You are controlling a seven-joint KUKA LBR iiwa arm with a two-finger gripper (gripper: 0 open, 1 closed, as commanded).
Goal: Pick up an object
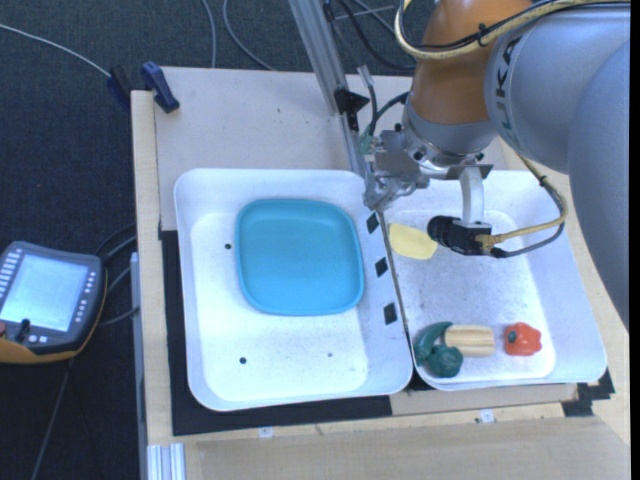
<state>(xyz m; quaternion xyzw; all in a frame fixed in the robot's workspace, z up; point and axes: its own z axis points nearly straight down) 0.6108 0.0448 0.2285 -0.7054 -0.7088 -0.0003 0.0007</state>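
My tool (392, 183) is hovering right of centre, beside a pale yellow wedge-shaped piece (412, 241); I cannot tell its grip state.

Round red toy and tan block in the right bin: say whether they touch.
Apart. The camera view shows white bin floor between the round red toy and the tan block.

Partial dark lettering stands on the grey arm link (560, 78), just right of the orange band (460, 58) above the wrist. Only a fragment shows at the band's edge; it resembles the letter "K" but cannot be read with certainty. The grey handheld control pendant (45, 298) at the left edge has a lit screen; its content is too small and too bright to read. No other text, label, number or sign is legible on any other surface.
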